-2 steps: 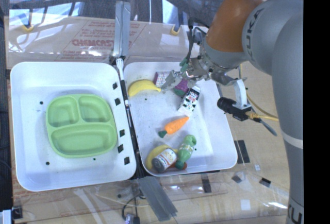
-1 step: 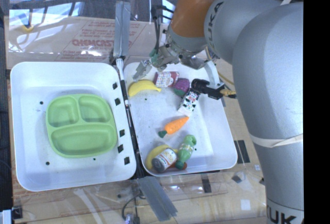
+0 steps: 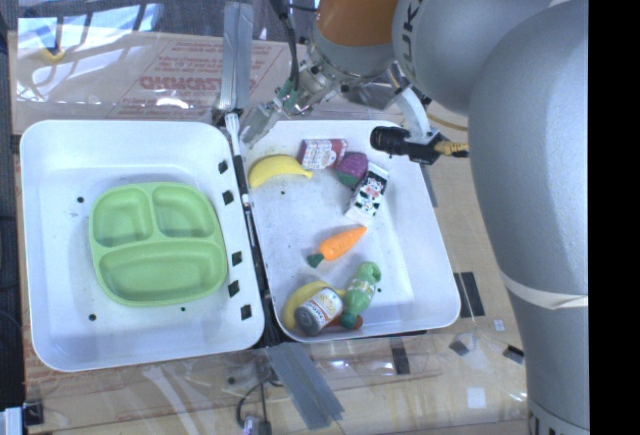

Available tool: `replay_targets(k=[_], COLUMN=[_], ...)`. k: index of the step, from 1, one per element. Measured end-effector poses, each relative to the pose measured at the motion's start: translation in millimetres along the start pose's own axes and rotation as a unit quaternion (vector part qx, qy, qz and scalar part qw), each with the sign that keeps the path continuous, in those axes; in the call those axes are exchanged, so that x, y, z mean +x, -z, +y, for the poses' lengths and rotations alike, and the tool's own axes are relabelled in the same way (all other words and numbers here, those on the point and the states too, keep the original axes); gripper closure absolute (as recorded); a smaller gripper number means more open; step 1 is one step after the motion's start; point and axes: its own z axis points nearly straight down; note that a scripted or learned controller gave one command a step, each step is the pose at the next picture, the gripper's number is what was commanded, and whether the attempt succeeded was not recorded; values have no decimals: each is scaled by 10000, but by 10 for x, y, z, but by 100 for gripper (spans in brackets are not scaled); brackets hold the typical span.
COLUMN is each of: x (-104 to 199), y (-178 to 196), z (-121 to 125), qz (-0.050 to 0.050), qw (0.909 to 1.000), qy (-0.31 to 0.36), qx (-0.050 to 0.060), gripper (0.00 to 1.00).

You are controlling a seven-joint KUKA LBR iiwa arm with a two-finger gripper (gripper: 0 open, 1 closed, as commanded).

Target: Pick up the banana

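While the end effector [image 3: 258,121] hovers, the banana [image 3: 277,169] lies just below it.

Grey arm [image 3: 500,73] reaches in from right, gripper [image 3: 262,120] low at top-centre, tilted left.

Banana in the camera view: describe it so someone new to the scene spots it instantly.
Look at the right white bin, the one crowded with toy food, not the one holding the green plate. The banana lies near its upper left corner, close to the divider between bins, just left of a dark red packet. It is the plain yellow curved piece, unlabelled.
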Motion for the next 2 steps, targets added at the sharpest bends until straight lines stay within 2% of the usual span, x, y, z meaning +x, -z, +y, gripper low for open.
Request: replay_targets(k=[1, 2], x=[0, -5], y=[-550, -444], z=[-435, -430], qz=[9, 3], qw=[10000, 10000], qy=[78, 96], qx=[11, 10], gripper=[0, 100])
